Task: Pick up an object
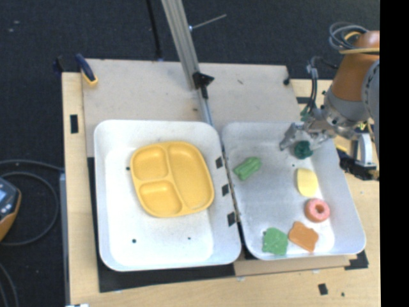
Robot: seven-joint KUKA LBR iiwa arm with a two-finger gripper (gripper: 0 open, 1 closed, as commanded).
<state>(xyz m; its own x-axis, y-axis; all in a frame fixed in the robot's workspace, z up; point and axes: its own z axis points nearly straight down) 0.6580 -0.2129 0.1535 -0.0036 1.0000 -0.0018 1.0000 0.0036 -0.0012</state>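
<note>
The right bin (255,139) holds several small toy items. Among them are a light green piece (246,167), a pale yellow piece (307,182) and a pink ring (317,210). Near the front edge lie an orange piece (303,236) and a green piece (275,242). A small dark green object (301,149) sits at the bin's far right. My gripper (300,138) hangs right over it, at or just above it. I cannot make out whether the dark green object is gripped.
The left bin (115,235) contains a yellow divided plate (172,178). A metal post (182,37) rises behind the bins, its foot between them. The arm (351,82) comes in from the right over the bench edge.
</note>
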